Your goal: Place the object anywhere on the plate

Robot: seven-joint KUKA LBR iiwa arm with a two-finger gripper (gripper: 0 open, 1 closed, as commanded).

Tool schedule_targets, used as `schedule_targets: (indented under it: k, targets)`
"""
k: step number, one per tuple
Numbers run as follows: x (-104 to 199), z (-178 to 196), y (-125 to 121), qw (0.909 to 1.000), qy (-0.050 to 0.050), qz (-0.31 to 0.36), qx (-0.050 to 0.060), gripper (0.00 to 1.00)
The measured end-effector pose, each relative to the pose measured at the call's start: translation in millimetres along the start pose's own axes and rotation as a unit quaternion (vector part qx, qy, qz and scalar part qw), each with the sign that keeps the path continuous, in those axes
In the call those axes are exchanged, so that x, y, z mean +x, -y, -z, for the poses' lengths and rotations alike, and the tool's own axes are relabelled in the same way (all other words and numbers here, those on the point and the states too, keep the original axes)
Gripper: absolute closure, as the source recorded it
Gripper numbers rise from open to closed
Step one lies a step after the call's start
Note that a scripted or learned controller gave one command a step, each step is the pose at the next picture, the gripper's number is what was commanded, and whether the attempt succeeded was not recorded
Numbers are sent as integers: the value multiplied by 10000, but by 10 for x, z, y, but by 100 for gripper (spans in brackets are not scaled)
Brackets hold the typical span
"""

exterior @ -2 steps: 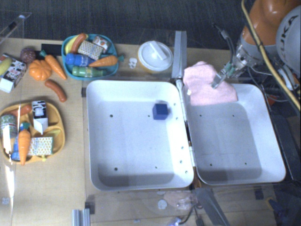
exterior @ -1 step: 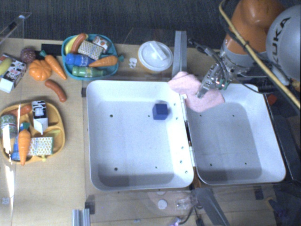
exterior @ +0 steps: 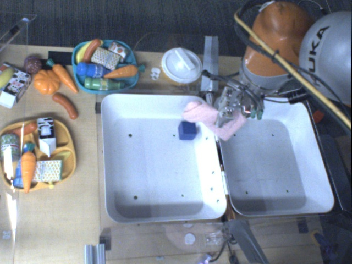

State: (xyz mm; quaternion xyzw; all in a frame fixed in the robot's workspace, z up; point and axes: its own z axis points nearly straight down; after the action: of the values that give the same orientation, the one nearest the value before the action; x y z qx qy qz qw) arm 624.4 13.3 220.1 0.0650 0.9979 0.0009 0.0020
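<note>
Working largest to smallest, I log the arm (exterior: pixel 297 32) reaching over the right bin (exterior: pixel 280 197); the left bin (exterior: pixel 137 191) holds a blue block (exterior: pixel 187 130). Pink cloth (exterior: pixel 212 117) drapes across the divide, directly beneath the gripper (exterior: pixel 230 110); whether it is pinched I cannot tell. Step, as I judge: grasping or lifting. Next calls for finding a plate.
</note>
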Motion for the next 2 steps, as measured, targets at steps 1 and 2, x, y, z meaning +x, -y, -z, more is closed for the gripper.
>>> schedule_targets:
  k: [1,2]
  targets:
    - [193,116,-433,9978,2,670,-3,100]
    - [447,81,-884,9977,-3,683,-3,100]
